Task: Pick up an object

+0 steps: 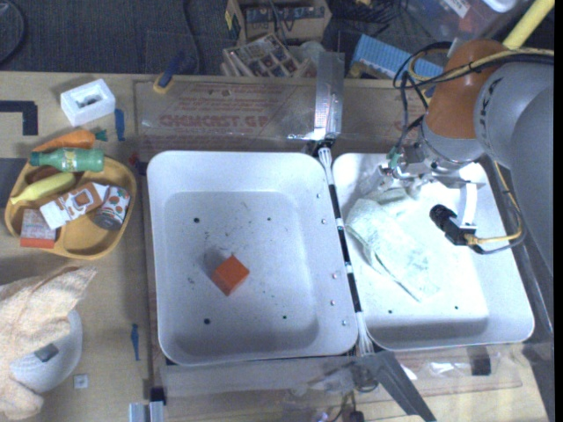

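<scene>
The left bin (176, 236) holds 1 orange cube (231, 274), left of its middle. In the right bin (501, 315) a clear plastic bag (393, 240) lies crumpled toward the upper left. The gripper (403, 170) hangs over the bag's upper end; its opening cannot be made out.

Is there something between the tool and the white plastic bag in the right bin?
Nothing visible. The tool hangs at the far end of the right white bin, directly beside the crumpled white plastic bag. The small orange block lies apart, in the left bin.
</scene>
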{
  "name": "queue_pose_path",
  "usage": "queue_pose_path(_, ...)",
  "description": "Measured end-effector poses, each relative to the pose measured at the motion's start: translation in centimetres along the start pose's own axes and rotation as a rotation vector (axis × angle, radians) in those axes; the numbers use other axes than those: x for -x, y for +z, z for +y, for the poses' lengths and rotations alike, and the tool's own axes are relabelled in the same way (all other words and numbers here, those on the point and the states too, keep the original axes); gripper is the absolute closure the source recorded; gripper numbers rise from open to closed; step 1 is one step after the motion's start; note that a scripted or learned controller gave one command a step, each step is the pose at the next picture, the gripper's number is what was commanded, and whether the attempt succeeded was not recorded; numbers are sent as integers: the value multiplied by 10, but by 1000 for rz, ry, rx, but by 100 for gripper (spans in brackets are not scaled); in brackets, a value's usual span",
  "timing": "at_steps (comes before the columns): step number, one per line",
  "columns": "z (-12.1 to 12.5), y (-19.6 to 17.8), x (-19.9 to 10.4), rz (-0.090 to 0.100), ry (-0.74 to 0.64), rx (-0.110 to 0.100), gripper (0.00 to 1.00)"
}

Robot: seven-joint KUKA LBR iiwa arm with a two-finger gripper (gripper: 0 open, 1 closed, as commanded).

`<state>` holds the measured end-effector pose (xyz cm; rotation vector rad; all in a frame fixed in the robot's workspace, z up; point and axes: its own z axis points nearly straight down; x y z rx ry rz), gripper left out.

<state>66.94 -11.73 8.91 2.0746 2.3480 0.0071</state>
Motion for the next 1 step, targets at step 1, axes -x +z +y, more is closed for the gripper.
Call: queue_pose_path(1,0,0,0,0,0,0,0)
